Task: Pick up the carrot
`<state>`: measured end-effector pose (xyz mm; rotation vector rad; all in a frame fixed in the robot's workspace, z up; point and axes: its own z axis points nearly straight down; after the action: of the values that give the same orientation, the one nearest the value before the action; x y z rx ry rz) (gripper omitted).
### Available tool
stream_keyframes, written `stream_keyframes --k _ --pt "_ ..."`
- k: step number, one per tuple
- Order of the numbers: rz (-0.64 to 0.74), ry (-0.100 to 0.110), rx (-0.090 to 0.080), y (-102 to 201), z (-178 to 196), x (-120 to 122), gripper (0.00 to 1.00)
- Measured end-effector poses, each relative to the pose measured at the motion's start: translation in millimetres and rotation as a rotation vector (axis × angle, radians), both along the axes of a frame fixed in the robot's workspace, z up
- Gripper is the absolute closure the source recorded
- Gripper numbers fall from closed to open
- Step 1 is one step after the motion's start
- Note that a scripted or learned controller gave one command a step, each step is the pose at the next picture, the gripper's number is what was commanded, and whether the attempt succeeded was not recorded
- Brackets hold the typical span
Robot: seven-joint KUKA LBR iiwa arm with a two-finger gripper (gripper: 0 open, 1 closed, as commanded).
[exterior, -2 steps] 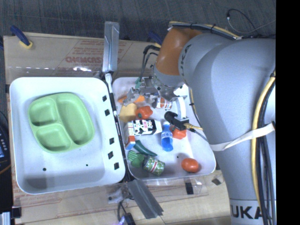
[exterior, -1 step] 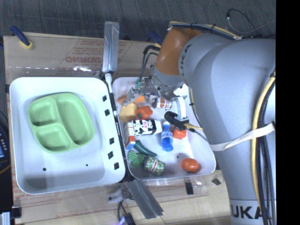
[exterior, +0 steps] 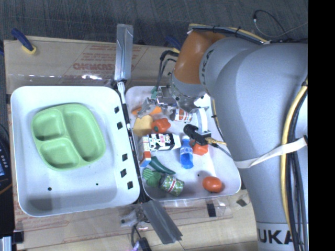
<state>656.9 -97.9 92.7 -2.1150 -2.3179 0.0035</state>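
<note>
Nearest us, the arm's (exterior: pixel 251 88) grey base shows the white letters "UKA", cut off at the left. Right bin (exterior: pixel 226 172), front edge: a tomato (exterior: pixel 212 183) sits alone, and to its left a green can (exterior: pixel 171 184) lies on its side, label too small to read. Just behind them a blue bottle (exterior: pixel 186 156) stands near the middle. Beside it lies a black-and-white carton (exterior: pixel 159 141), print illegible.

Over in the left bin (exterior: pixel 78 190) there's a green plate (exterior: pixel 67 135) with three compartments.

Further back in the right bin, a yellow lump (exterior: pixel 143 123) is against the left wall with a red-orange piece (exterior: pixel 162 124) touching it. Behind the yellow lump, tight to that wall, is a thin orange sliver: the carrot (exterior: pixel 137 110), as best I can make out.

The gripper (exterior: pixel 155 104) is down just right of it, over the far left corner. Spread or pressed together? Can't tell, the metalwork is a blur. Nothing can be seen held, and I can't say whether it touches the carrot. A red-labelled can (exterior: pixel 183 116) sits under the wrist, wording unreadable.

At the very back, cardboard (exterior: pixel 63 61) carries red print, too faint to read.
</note>
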Motion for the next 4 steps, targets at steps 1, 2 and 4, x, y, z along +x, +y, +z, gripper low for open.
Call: stream_keyframes --k 1,2,4 --pt "-0.146 0.001 -0.001 -29 -1 -40 0.00" --pt "-0.117 0.001 -0.001 -25 -1 -1 0.00" --pt "-0.200 0.004 -0.001 -2 9 -35 1.00"
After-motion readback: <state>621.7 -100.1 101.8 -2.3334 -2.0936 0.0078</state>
